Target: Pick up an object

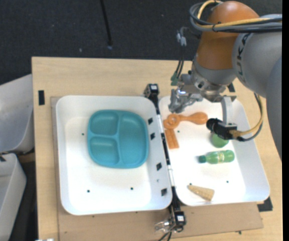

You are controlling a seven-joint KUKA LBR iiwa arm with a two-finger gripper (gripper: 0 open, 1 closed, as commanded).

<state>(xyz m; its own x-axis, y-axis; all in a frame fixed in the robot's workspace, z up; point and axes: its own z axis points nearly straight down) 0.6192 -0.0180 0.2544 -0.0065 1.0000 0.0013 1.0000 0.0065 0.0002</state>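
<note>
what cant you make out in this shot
- Gripper, camera view: too small and blurred to resolve against the wrist hardware.
- Round green object, right bin: partly covered by a black part on the cable.
- Arm: cut off by the right edge.

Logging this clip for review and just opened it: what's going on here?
A robot arm reaches in over the right bin, with its gripper hanging just above an orange spoon near the divider. An orange stick, a green bottle, a green ball and a tan wedge also lie in that bin. The left bin holds a teal divided plate. Nothing appears lifted yet.
</note>
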